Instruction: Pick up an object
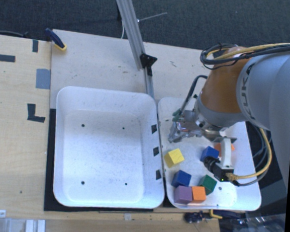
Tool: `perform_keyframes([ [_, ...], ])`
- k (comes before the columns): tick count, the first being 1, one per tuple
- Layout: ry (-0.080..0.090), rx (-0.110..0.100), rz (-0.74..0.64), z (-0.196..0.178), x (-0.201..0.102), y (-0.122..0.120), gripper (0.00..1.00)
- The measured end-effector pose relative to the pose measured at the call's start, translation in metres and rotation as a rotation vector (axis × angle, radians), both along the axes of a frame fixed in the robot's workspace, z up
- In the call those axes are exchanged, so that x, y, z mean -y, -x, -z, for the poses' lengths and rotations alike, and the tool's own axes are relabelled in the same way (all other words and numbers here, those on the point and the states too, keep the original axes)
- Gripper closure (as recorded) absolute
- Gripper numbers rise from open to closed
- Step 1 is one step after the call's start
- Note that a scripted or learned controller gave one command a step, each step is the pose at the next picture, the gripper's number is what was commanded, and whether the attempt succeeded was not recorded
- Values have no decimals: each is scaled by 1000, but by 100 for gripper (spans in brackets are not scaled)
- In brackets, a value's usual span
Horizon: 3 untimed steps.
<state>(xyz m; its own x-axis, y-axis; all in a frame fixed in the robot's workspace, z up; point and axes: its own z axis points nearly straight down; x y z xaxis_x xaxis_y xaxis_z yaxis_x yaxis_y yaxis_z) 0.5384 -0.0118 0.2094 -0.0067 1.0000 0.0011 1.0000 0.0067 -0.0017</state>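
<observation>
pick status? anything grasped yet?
Done: the arm is over the right bin, with the gripper low near its upper left. In hand: nothing visibly held. Left: the grasp itself; the yellow block, blue block, purple block and orange block lie on the bin floor.

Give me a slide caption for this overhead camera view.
Gripper over right bin, above yellow block and other colored blocks.

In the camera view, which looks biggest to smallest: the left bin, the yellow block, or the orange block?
1. Left bin, by far the largest.
2. Yellow block.
3. Orange block, only slightly smaller looking than the yellow one; they are close enough that I wouldn't be sure.
</observation>
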Motion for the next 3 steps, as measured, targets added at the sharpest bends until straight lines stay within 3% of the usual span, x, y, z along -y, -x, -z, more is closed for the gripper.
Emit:
perform_keyframes([
  [2,-1,-1,-1,6,-108,-6,100],
  [3,2,-1,4,6,-104,-7,0],
])
